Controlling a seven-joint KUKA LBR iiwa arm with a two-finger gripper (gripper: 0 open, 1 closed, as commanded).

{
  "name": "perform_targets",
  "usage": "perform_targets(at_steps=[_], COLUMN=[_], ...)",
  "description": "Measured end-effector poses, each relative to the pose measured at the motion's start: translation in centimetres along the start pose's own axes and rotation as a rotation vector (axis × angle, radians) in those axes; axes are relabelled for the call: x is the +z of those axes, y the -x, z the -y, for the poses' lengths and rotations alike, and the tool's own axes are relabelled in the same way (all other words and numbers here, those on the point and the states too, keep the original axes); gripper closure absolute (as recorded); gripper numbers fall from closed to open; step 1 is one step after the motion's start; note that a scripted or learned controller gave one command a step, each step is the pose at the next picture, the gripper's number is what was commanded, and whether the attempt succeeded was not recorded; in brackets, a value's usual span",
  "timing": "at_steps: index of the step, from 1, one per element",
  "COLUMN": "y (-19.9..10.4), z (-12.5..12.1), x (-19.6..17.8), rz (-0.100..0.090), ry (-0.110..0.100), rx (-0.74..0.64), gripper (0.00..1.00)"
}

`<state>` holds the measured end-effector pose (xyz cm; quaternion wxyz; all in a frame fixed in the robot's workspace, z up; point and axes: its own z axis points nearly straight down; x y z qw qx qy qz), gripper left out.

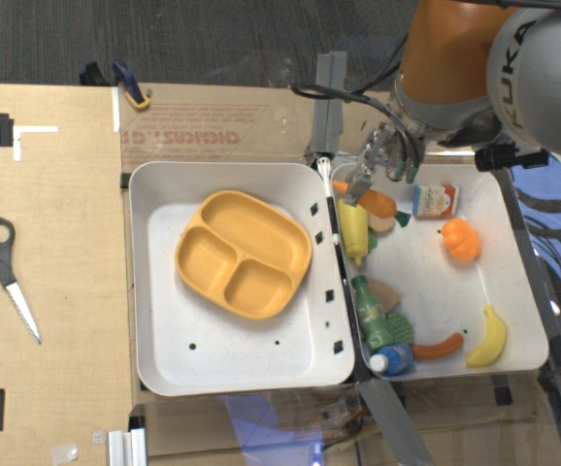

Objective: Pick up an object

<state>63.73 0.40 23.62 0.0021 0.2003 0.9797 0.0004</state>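
Arm: the grey KUKA arm with its orange band [455,42] reaches in from the right and bends down over the far left corner of the right white bin [513,270].
Gripper: the two-finger gripper [376,173] hangs near that corner; whether its fingers are apart or together I cannot tell, and nothing is seen between them.
Just below the gripper: a yellow plastic squeeze bottle [354,231] lies along the bin's left wall, with an orange carrot-shaped toy [378,203] and a tan rounded piece [385,223] touching it on the right.
Right of the gripper: a small white carton with red and blue print [434,200], and beyond it an orange round plastic fruit [461,241].
Further toward the near edge from the gripper: a green plastic bottle with a blue cap [373,320] lies along the left wall, a brown flat piece [387,294] beside it, a red-orange sausage-shaped toy [438,347] near its cap, and a yellow plastic banana [487,338] at the near right corner.
Left of the gripper: the left white bin [154,289] holds a yellow three-compartment plastic plate [244,253].
Far left of the gripper: grey-handled metal scissors [4,270] lie on the cardboard bench top [48,202], outside both bins.
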Motion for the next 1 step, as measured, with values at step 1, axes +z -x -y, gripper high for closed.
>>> perform_targets(at_steps=[1], y=[-8.10], z=[0.77], x=[-1.50], rz=[-0.004], ry=[-0.002], rx=[0.011], gripper=[1.00])
